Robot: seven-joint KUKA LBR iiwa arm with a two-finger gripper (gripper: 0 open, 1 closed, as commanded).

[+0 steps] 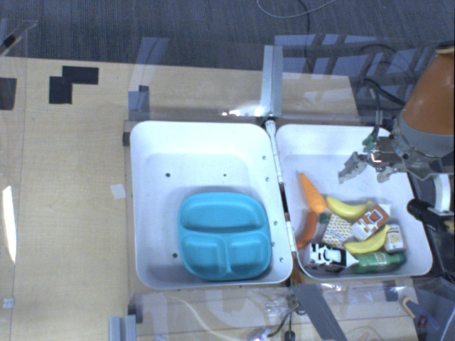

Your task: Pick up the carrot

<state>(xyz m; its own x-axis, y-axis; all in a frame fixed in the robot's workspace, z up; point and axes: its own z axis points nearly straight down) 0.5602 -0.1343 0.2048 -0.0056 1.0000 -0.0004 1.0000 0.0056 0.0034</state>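
The carrot (pixel 311 193), orange and tapered, lies in the right bin (pixel 320 144) close to its left wall, with its tip pointing to the far side. My gripper (pixel 367 170) hangs over the far right part of that bin, to the right of the carrot and apart from it. Its two fingers are spread open and hold nothing. The orange-banded arm (pixel 432 101) comes in from the right edge.
An orange-red sausage-like item (pixel 307 229) lies just below the carrot. Two bananas (pixel 348 207) (pixel 371 241), small food packets (pixel 371 221) and a green item (pixel 377 262) crowd the near right of the bin. A blue divided tray (pixel 224 236) sits in the left bin (pixel 160 190).
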